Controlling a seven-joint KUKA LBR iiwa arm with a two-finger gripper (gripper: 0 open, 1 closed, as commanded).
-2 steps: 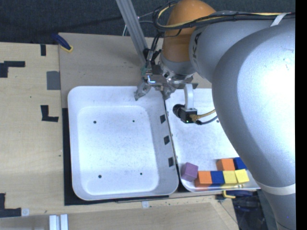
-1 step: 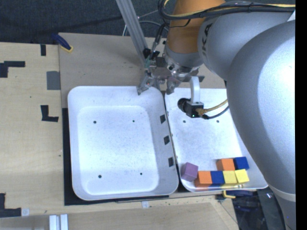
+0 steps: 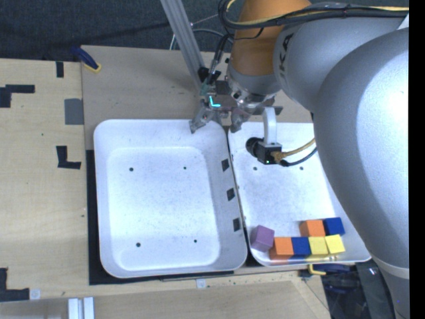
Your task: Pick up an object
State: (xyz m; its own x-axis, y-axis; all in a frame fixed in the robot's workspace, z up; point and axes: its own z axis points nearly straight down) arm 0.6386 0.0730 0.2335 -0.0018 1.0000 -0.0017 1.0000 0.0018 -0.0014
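I see the gripper up at the far end of the bench, right over the seam where the two white bins meet, its tips just above the rims. The fingers look spread a little apart with nothing between them, so it's slack and carrying nothing. The grey arm comes in from the right with the orange band above the wrist.

The left bin sits beside the right bin, edges touching. All the blocks are bunched in the near corner of the right bin, well apart from the gripper: purple block at the left of the cluster, tilted, then an orange block, blue block, yellow block and a second yellow block in a row. Behind that row sit another orange block and another blue block, touching each other.
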